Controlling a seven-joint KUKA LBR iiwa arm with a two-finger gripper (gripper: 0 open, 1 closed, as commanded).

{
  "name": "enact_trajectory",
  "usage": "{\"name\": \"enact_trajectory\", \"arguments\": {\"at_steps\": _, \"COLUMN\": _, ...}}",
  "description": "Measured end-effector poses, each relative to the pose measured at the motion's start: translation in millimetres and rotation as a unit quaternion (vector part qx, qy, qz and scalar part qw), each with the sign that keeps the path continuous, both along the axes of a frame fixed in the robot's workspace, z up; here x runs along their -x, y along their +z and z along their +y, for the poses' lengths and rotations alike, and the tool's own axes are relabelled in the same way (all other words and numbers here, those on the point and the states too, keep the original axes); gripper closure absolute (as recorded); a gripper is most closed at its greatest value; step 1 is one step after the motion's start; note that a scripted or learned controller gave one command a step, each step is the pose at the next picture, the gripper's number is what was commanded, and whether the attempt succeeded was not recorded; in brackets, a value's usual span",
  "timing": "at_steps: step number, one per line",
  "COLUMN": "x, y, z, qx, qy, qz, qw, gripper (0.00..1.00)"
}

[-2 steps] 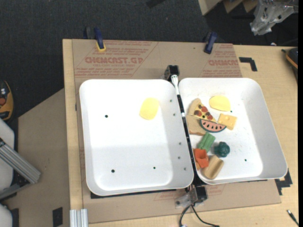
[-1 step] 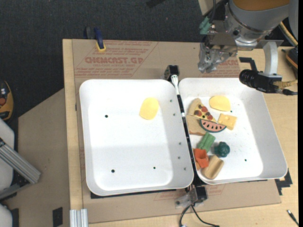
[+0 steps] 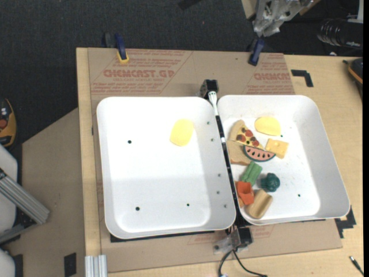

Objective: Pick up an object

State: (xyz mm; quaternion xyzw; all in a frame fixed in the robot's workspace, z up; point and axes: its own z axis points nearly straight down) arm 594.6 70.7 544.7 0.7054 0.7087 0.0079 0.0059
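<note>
Above the desk's far edge, the tool (image 3: pixel 266 25) hangs well apart from both bins; whether it is open cannot be told, and nothing is seen in it. Left bin (image 3: pixel 115 201) carries one yellow piece (image 3: pixel 181 132). Right bin (image 3: pixel 323 172) carries clustered toy foods (image 3: pixel 253 154). Judgement: pick not yet started; descent, grasp and lift all remain
</note>
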Motion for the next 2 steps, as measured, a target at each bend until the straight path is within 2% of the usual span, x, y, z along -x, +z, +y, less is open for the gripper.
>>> {"name": "enact_trajectory", "arguments": {"at_steps": 1, "x": 44.9, "y": -142.6, "z": 89.8, "qx": 0.0019, "qy": 0.003, "qz": 0.019, "qw": 0.9998, "gripper": 1.0}}
{"name": "enact_trajectory", "arguments": {"at_steps": 2, "x": 66.0, "y": -6.0, "z": 121.1, "qx": -0.0022, "qy": 0.001, "qz": 0.002, "qw": 1.0, "gripper": 1.0}}
